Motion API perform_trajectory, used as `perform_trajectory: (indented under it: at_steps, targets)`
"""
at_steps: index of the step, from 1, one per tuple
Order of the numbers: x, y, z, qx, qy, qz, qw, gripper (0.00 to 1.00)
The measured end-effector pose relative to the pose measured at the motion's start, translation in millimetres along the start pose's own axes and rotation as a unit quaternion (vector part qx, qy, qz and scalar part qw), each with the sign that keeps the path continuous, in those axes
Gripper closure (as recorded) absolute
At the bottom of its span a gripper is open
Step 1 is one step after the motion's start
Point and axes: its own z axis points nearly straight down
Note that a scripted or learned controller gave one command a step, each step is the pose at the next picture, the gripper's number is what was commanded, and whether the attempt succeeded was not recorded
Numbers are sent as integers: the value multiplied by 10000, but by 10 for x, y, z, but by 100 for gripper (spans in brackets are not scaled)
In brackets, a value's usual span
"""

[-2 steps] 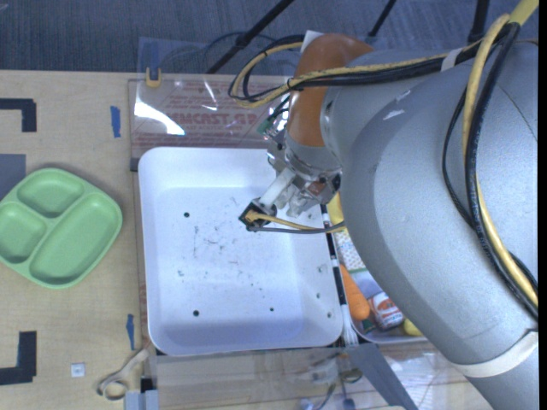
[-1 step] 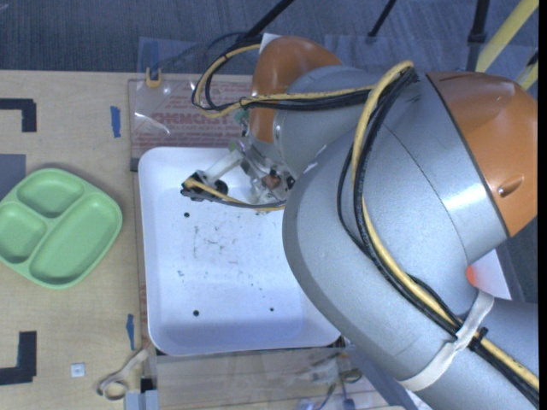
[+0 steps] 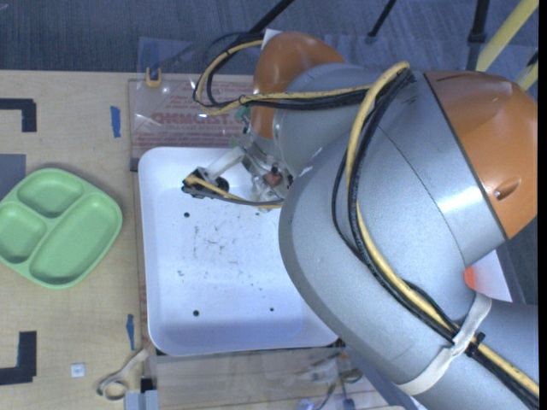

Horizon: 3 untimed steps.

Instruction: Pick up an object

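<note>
Hovering at the far end of the speckled white bin (image 3: 224, 273), hand (image 3: 257, 176) with grip unreadable; green three-compartment plate (image 3: 60, 226) alongside.

The arm (image 3: 385, 229) overhangs the white bin (image 3: 214, 289); its left floor lies open.

Inspection finds one printed item. A clear plastic sheet (image 3: 184, 114) lies on the wooden bench (image 3: 77, 101), just beyond the far rim of the white bin (image 3: 144, 254). It carries rows of reddish lettering across its face. The print is blurred and washed by glare, so no word, brand or number can be made out. The bench also bears black angular tape marks, one at the far left (image 3: 24, 114) and one at the near left (image 3: 21, 359). These are corner-shaped markers, not characters.
</note>
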Motion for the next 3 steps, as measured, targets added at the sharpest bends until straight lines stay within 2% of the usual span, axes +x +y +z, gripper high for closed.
perform_trajectory:
  at_steps: [1, 2, 3]
  targets:
    - [1, 4, -75, 16, -10, 12, 10000, 100]
    - [261, -516, -101, -8, 9, -255, 9997, 100]
    - [261, -671, -715, -18, 6, 169, 9999, 100]
